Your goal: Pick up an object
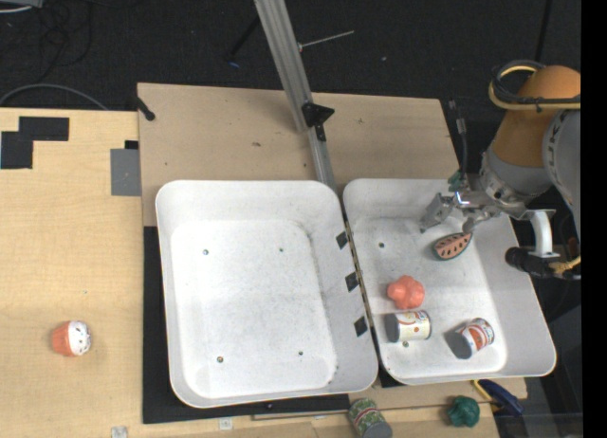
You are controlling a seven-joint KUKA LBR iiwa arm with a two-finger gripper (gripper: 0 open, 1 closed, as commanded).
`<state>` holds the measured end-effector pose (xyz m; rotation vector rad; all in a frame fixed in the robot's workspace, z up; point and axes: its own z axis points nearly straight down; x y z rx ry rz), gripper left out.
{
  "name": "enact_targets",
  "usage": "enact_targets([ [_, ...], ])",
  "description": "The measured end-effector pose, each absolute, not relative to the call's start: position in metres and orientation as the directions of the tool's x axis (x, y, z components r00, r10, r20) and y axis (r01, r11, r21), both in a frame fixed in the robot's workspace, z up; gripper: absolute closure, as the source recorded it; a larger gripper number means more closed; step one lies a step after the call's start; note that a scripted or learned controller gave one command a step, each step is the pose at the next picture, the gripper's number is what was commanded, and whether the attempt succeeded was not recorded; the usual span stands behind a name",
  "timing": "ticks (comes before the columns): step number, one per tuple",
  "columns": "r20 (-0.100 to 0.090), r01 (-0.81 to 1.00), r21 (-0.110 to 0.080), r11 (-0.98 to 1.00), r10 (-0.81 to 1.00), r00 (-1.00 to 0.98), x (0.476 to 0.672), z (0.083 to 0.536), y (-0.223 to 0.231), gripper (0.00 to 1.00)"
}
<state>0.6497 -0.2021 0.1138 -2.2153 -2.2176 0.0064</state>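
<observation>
Watermelon slice [453,246] lies in right bin [517,355], just below gripper [453,214]; fingers spread, grasping nothing.

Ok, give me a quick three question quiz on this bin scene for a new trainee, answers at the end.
1. True or false: the gripper is above the right bin.
2. Which item lies closest to the gripper?
A. red and white can
B. watermelon slice toy
C. pink-red lumpy toy
3. Fill in: the orange and white ball rests on the ____ surface, left of both bins.

Key: 1 true; 2 B; 3 wooden
</observation>
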Motion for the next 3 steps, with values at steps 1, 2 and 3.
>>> enact_targets([
  [1, 0.001, 1.000, -0.005, 0.004, 1.000, -0.004, 0.649, 0.090, -0.201, 0.00],
  [2, 0.000, 1.000, -0.003, 0.005, 1.000, -0.005, 0.650, 0.101, -0.200, 1.00],
  [3, -0.001, 1.000, 0.003, 0.001, 1.000, -0.001, 0.645, 0.150, -0.207, 1.00],
])
